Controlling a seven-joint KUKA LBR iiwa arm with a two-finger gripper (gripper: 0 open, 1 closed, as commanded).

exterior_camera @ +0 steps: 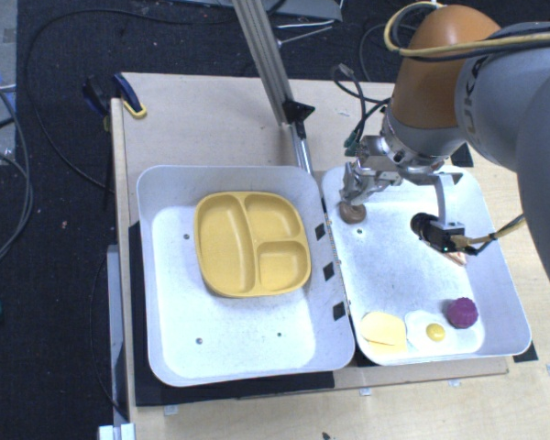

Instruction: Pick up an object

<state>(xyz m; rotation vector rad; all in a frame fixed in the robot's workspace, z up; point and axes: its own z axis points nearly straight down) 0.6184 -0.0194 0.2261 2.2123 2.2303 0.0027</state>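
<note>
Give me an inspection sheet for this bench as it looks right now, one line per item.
Surface: left bin and right bin, white, side by side on the bench.
Job's things: right bin holds a small brown piece, a pale yellow piece, a toy fried egg and a purple ball.
Clutter: yellow divided plate in the left bin.
Grippers: gripper right over the brown piece; grip cannot be told.
Cables: black cables on the floor.
Surroundings: metal post; clamp at the bench corner.
</note>
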